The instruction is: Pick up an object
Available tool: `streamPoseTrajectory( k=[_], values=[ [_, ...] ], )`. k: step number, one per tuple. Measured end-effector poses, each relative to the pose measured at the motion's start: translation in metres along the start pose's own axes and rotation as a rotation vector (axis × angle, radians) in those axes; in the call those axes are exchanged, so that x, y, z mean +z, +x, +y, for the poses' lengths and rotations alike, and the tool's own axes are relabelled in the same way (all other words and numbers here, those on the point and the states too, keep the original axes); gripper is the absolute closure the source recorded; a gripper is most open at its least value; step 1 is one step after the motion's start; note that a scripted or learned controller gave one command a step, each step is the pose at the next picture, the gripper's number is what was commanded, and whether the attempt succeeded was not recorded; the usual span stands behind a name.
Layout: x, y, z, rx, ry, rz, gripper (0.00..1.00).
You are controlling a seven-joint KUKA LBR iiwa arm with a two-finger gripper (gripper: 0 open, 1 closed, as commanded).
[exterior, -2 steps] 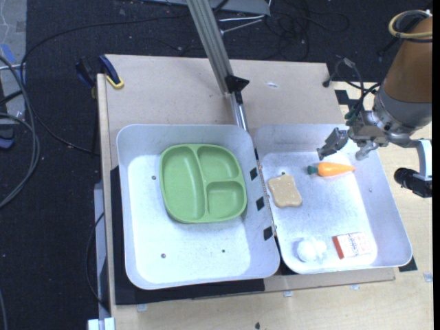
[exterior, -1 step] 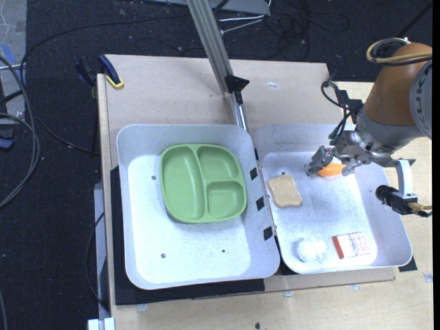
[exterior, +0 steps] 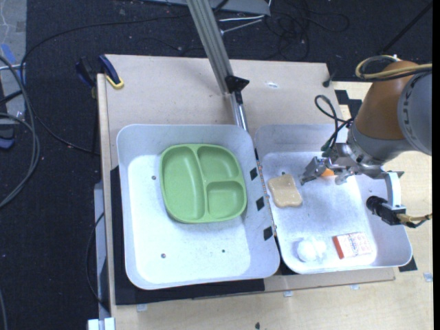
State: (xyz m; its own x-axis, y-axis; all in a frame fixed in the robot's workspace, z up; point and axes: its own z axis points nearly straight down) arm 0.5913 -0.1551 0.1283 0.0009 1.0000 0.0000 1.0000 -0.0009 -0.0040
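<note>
You've got the hand point(exterior: 323, 171) over the right bin point(exterior: 385, 253), near the toast point(exterior: 285, 192); grip state unclear, probably empty.

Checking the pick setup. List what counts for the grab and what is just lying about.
For the job: gripper; tan bread-like piece, white ball, red-and-white box, all in the right bin.

Lying about: green divided tray in the left bin; blue-and-yellow clamp.
</note>
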Motion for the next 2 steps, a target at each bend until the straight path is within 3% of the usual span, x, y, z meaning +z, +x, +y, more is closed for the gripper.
streamPoseTrajectory(
  k=[1,2],
  values=[
    [0.035,0.0,0.002,0.001,-0.008,-0.001,0.0],
    [0.025,0.0,0.001,0.0,-0.008,-0.002,1.0]
  ],
)
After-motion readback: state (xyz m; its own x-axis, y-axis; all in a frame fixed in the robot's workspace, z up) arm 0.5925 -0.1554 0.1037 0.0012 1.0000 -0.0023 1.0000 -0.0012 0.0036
